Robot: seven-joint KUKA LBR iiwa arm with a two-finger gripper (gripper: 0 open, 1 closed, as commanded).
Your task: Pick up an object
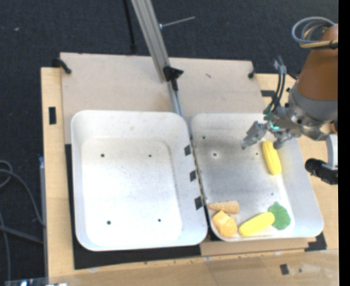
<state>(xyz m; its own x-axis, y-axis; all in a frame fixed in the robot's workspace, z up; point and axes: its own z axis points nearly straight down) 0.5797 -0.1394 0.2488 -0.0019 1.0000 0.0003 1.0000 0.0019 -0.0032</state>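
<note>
Arm (315,70): grey with an orange band, reaching in from the right edge of the frame, bent down over the right bin.
Gripper (264,134): low over the upper right part of the right bin; its two fingers stand spread apart, nothing between them.
Corn cob (271,157): yellow, lying lengthwise just below the gripper, near the bin's right wall.
Right bin (240,177): white, speckled floor; along its lower edge sit a tan piece (224,207), an orange-yellow lump (224,224), a yellow oblong piece (256,223) and a green piece (280,215).
Left bin (133,177): white, at centre left of the frame.
Rail (153,34): a metal bar slanting down from the top towards the gap between bins.
</note>
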